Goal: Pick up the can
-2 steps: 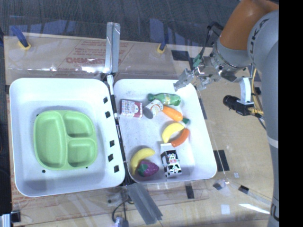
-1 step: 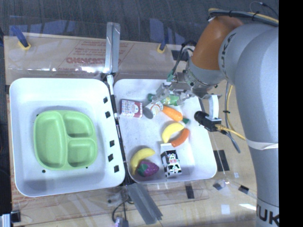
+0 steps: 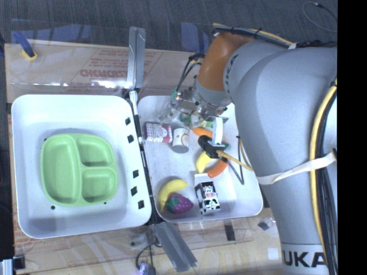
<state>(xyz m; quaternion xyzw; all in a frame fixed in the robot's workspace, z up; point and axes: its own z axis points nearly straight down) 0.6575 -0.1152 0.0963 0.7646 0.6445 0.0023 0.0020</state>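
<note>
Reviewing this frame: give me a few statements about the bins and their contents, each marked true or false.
1. The green divided plate lies in the left bin. True.
2. The can stands on the green plate. False: it is in the right bin, beside the red and white packet.
3. The hand is over the right bin's far end. True.
4. The banana lies outside both bins. False: it is in the right bin's near end, next to the purple grapes.
5. The small cow-patterned carton is in the right bin. True.
</note>
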